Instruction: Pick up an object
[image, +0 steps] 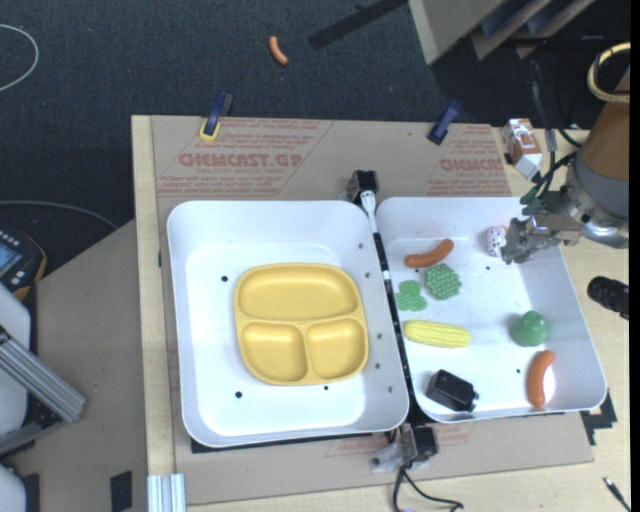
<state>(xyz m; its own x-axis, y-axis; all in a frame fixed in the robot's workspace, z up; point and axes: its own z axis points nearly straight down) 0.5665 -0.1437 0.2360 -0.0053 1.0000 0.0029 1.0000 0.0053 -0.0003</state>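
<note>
The gripper (520, 243) hangs over the right bin (585, 345) beside a small white speckled die (495, 239) near the far wall, its jaw state hidden from this angle

— Where does the camera sit?
— High above the bench (300, 150), looking down at a slant, far enough off to take in both white bins whole, plus dark floor beyond the bench's far edge.
— Which way does it face?
— The left bin (200, 300) lies left of centre, the right bin (570, 300) toward the frame's right, where the arm (605, 160) enters.
</note>
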